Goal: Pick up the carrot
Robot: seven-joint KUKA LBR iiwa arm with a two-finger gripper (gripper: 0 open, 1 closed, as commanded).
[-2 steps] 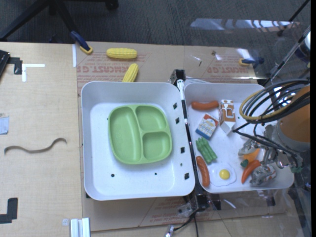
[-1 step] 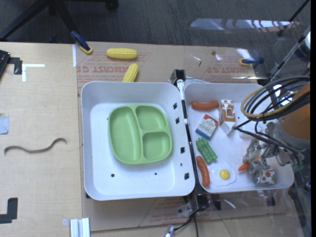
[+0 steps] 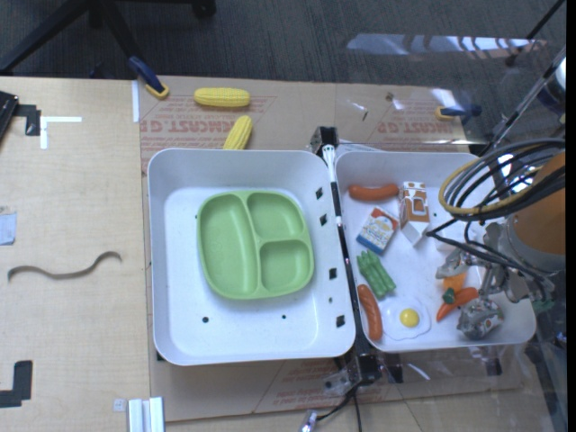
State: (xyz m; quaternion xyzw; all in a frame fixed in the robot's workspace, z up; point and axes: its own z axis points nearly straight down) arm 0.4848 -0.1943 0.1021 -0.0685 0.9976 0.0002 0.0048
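Note:
The carrot (image 3: 453, 301), small and orange with a green top, lies in the right bin (image 3: 432, 165) near its front right corner. My gripper (image 3: 474, 288) hangs low over that corner, right at the carrot, with grey metal parts on both sides of it. The arm's body and a loop of black cables cover the bin's right side. I cannot make out whether anything is gripped.
The right bin also holds an orange sausage (image 3: 373, 190), a red sausage (image 3: 369, 311), a fried egg (image 3: 409, 318), a green pod (image 3: 376, 273), a blue carton (image 3: 378, 230) and an orange box (image 3: 414, 203). A green divided plate (image 3: 256, 244) sits in the left bin (image 3: 171, 268). Two corn cobs (image 3: 222, 97) lie behind.

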